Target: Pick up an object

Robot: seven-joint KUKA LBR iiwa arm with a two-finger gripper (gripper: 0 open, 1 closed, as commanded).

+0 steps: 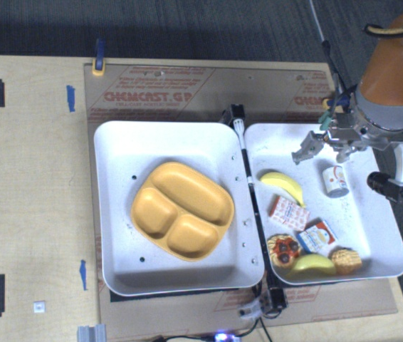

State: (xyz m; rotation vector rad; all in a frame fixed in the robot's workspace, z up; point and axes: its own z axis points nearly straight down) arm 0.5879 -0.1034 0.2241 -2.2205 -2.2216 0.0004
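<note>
The pincer [326, 147] hangs spread and empty over the right bin [394, 251], likely lining up a grab. The small white can [335, 180] lies nearest, just beside it.

Both bins are white: the left bin [116, 212] carries a mustard-yellow divided tray [181, 209], and the right bin [379, 226] holds a yellow banana [283, 187], a white can [335, 180] with red print, a red-and-white carton [288, 213], and a red, white and blue packet [316, 236]. The tabletop [30, 212] is pale wood with black and blue marks. The arm [394, 73] is orange above grey.
</note>
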